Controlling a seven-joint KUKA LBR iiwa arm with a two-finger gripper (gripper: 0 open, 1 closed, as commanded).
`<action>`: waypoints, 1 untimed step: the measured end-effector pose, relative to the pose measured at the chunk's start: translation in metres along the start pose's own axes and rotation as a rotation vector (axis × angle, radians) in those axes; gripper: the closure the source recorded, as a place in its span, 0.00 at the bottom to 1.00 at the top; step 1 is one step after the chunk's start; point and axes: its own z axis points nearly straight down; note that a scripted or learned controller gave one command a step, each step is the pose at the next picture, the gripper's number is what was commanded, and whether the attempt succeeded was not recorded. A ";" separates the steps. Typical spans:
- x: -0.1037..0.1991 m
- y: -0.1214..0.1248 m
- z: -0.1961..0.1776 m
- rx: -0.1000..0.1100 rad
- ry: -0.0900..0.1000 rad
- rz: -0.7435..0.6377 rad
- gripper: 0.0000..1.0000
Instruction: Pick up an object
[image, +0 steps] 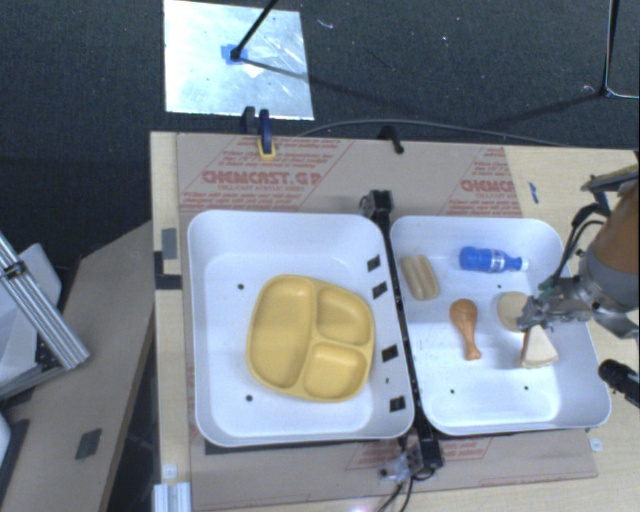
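Hovering gripper (543, 312), maybe touching wedge (540, 348).

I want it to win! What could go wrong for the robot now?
The gripper sits over a pale wedge and a round beige piece that lie close together, so it might nudge one or grab both. They also lie near the right bin wall, which may crowd it.

Robotics lab or test cell. Bench (300, 165) topped with a printed protective sheet reading "CHEMCAST", clamped at its far edge by a spring clamp (262, 130). Two white bins (300, 235) fixed side by side, left of the arm (612, 260). Dark carpet floor (80, 90) beyond, cables (450, 128) trailing over it, a metal plate (238, 60) taped down. Aluminium framing rail (35, 305) far left of the arm.
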 end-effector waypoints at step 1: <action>0.003 0.000 -0.064 -0.003 0.000 -0.002 1.00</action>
